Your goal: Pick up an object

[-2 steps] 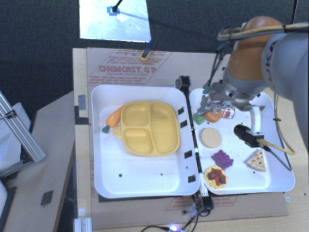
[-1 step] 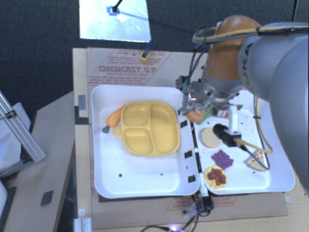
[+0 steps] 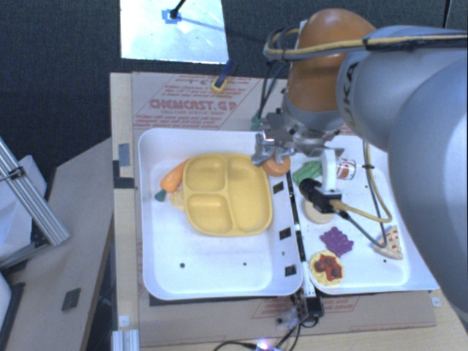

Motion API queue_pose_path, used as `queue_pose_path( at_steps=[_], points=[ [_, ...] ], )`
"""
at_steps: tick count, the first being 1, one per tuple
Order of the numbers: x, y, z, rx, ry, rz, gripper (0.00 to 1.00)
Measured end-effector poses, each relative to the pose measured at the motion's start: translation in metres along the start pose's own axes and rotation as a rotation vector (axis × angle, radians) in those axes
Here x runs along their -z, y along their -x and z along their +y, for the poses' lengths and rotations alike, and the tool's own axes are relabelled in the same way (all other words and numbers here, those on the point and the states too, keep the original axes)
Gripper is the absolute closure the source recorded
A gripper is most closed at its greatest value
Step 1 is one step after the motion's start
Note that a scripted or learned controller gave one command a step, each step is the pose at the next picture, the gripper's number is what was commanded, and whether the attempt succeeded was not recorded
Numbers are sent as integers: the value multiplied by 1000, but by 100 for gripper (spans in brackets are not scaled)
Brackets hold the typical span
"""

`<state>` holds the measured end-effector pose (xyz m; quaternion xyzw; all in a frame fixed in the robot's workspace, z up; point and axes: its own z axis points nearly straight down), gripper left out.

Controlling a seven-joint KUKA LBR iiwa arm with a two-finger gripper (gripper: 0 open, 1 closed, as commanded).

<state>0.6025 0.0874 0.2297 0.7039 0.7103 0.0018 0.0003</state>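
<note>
Nearest the lens, the grey arm [image 3: 417, 123] looms at right. From the left: a carrot [image 3: 172, 175] touching a yellow divided tray [image 3: 223, 194] in the left bin [image 3: 212, 276], then the gripper [image 3: 265, 154] over the tray's far right corner. Right bin [image 3: 365, 276]: purple grapes [image 3: 336, 240], a pizza slice [image 3: 390, 244].

Two white bins: left bin [image 3: 212, 273], right bin [image 3: 369, 273]. One yellow divided tray [image 3: 223, 194]. One carrot [image 3: 172, 175]. One orange piece [image 3: 278, 167]. One green item [image 3: 308, 171]. One grape bunch [image 3: 336, 240]. One pizza slice [image 3: 390, 243]. One small round pizza [image 3: 327, 268].
</note>
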Motion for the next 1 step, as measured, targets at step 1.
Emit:
queue_pose_path(
  at_steps=[1],
  points=[
    [1, -18, 4, -2, -1, -1, 100]
  ],
)
